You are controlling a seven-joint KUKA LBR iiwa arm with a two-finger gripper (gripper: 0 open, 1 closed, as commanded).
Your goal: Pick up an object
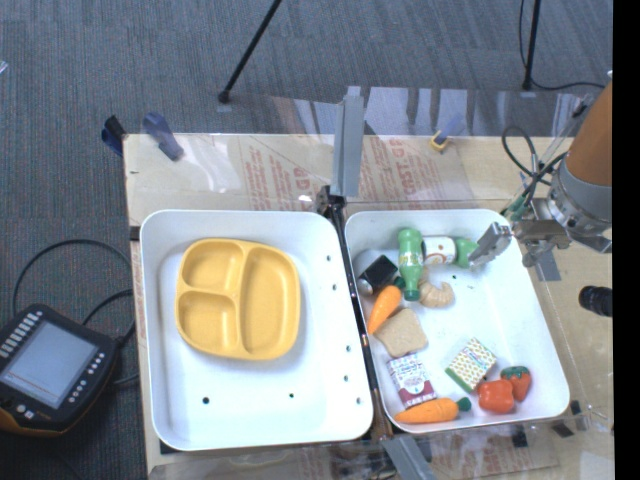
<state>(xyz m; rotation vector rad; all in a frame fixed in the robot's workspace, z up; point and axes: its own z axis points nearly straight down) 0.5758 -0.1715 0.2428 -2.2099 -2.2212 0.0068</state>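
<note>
Here the gripper (515,248) hangs over the upper right part of the right bin (520,313), its fingers (490,243) apart with nothing between them, likely poised to pick. Just left of the fingers lie a green bottle (409,251) and a croissant (436,292); below them, a carrot (433,410) and tomato (497,395). Well left, the other bin (160,368) holds a yellow divided plate (240,298).

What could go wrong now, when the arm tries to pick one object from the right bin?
The end effector is near the right bin's upper wall, so it may hit the rim on its way down. The green bottle, croissant and carrot lie crowded together; a grasp there may push neighbours or catch two things. The tomato sits in the corner, hard to reach.
</note>
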